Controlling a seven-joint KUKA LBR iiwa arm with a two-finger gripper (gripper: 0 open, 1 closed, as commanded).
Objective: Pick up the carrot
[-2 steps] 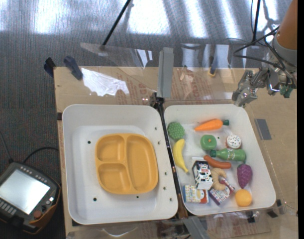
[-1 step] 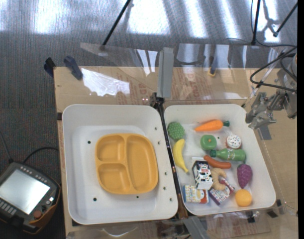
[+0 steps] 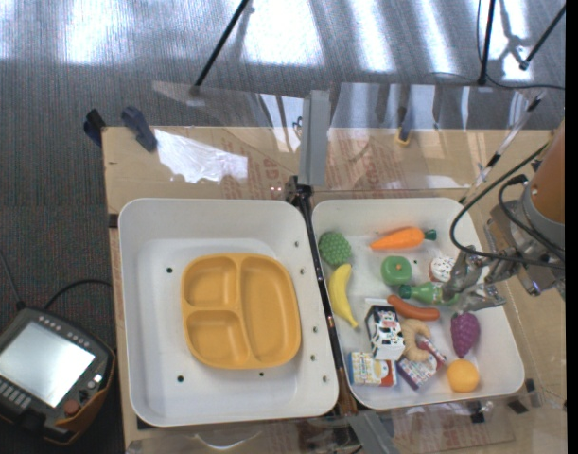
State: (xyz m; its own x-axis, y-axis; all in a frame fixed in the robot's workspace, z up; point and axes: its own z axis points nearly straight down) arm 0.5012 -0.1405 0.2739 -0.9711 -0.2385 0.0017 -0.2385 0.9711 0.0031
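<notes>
The carrot point(image 3: 399, 239), orange with a green stub at its right end, lies flat near the back of the right bin point(image 3: 512, 353). My gripper point(image 3: 466, 288) hangs low over the right side of that bin, to the right of and nearer than the carrot, and well apart from it. It sits just above a small green item point(image 3: 425, 293) and next to the purple grapes point(image 3: 464, 332). Cables and the wrist hide the tips.
The right bin also holds a banana point(image 3: 341, 294), a green bumpy ball point(image 3: 335, 248), a green pepper point(image 3: 397, 270), a red chili point(image 3: 413, 307), a milk carton point(image 3: 385, 331), an orange point(image 3: 464, 375) and small boxes. The left bin point(image 3: 147, 348) holds a yellow divided tray point(image 3: 239, 310).
</notes>
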